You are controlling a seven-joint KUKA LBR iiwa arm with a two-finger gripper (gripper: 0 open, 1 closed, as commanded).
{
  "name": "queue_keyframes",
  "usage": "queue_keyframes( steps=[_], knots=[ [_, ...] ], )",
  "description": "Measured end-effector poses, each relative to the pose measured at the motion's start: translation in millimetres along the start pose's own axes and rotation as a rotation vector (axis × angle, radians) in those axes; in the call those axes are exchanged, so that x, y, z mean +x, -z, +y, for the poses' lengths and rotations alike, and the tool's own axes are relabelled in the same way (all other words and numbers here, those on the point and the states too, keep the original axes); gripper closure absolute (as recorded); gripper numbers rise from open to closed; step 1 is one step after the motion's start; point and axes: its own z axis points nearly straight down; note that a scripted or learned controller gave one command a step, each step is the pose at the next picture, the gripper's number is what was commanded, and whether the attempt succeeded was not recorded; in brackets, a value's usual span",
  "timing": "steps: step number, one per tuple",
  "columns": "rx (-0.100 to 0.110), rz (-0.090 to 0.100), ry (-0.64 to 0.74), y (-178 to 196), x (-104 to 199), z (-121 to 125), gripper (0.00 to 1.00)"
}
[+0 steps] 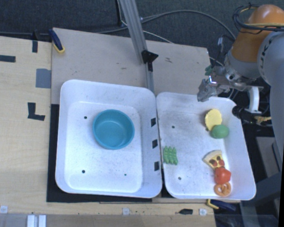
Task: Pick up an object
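Observation:
My gripper (206,92) hangs over the far edge of the right bin (189,139), with nothing visibly between its fingers. Just below and right of it lie a yellow lemon-like piece (212,118) and a green ball (220,131), touching each other. Further toward the front are a pizza-slice toy (214,159), a red tomato-like piece (222,175) and an orange ring-shaped piece (222,189). A small green ridged piece (170,155) lies near the bin's left wall.
The left bin (73,173) holds a blue bowl (113,128). A slanted metal pole (136,32) rises behind the two bins. A yellow-and-blue clamp (56,41) sits at the bench's far left corner.

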Motion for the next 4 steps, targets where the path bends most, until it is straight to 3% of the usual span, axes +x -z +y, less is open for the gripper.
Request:
queue_keyframes(
  steps=[1,4],
  knots=[
    [0.004,0.001,0.000,3.1,0.5,0.2,1.00],
    [0.005,0.002,0.004,21.2,171.3,-21.1,1.00]
  ],
)
